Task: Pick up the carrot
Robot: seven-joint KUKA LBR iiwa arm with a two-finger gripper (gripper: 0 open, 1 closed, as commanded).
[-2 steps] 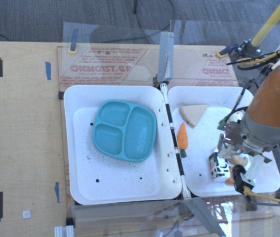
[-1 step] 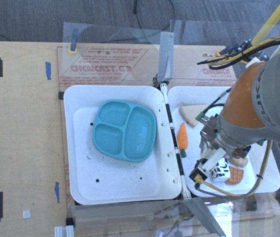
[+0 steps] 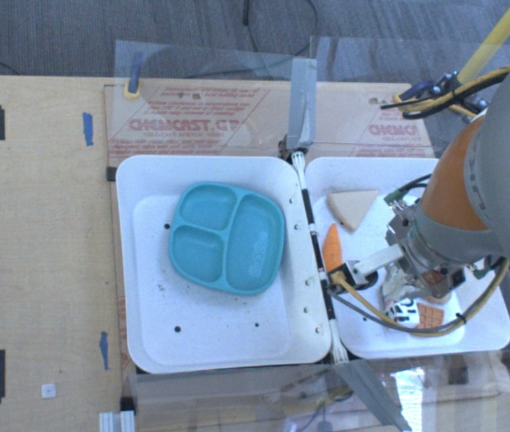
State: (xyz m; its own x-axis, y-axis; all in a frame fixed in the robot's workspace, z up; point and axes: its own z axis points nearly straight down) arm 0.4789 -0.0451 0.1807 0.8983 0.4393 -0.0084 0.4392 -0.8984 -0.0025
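Orange carrot is lying in the right bin, pressed up near that bin's left wall, running roughly top to bottom. It's probably a toy: light, stiff, smooth and a bit slippery, tapering, so taking it across the thicker middle looks safest; the wall just beside it is leaving little room for a finger on that side. The claw is hanging over the right bin, near the carrot but apart from it, and I cannot tell how wide it is standing, cables are covering it. The right bin is also holding a pale wedge above the carrot and a small orange-and-patterned piece under the arm. The left bin is holding a teal divided plate, nothing on it.
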